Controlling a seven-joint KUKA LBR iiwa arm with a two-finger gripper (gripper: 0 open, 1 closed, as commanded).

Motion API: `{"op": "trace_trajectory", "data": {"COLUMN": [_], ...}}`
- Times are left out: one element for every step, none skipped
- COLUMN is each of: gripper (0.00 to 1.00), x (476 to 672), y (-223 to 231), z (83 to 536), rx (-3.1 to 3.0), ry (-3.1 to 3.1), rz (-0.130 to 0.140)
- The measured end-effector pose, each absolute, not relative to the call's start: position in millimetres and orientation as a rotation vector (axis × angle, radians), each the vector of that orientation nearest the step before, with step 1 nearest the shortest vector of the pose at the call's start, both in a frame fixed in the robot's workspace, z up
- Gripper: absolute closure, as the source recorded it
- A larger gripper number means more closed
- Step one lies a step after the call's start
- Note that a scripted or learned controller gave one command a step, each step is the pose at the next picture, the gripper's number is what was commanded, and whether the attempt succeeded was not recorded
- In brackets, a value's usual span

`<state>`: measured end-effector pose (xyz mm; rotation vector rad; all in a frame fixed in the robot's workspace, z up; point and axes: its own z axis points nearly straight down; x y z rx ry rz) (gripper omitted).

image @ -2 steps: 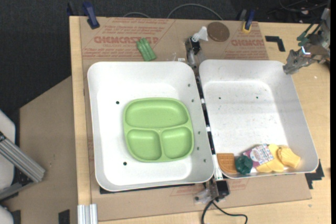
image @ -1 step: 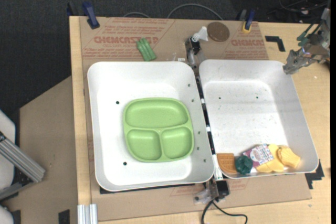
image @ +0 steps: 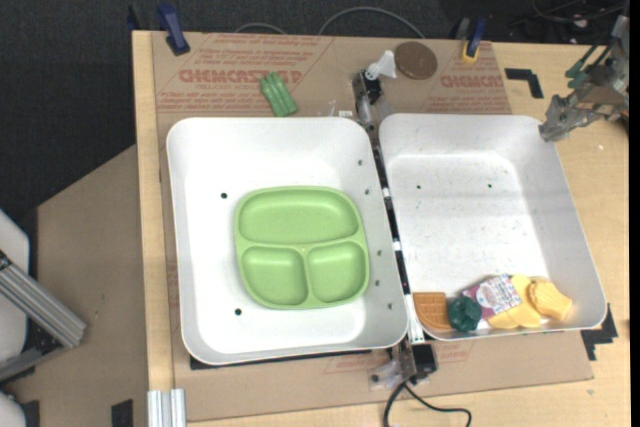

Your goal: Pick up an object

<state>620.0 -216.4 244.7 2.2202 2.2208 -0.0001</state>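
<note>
Yellow, orange and green toy food (image: 500, 303) sits jammed in the right bin's (image: 480, 177) near corner, so a grab could catch the wall. Gripper (image: 572, 110) hovers past the far rim, looks pressed together, holding nothing.

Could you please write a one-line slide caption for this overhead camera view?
Gripper at the right bin's far corner; toy foods clustered in its near edge; green divided plate in the left bin.

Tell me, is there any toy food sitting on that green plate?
No: the green divided plate in the left bin has bare compartments, while the toy food lies piled in the right bin's near corner.
</note>
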Motion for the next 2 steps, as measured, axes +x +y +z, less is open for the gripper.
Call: {"op": "trace_trajectory", "data": {"gripper": [0.00, 0.00], "x": [620.0, 632.1], "y": [-216, -223], "z": [245, 134], "rx": [2.220, 2.225], "ry": [2.221, 2.226], "rz": [0.000, -0.006]}}
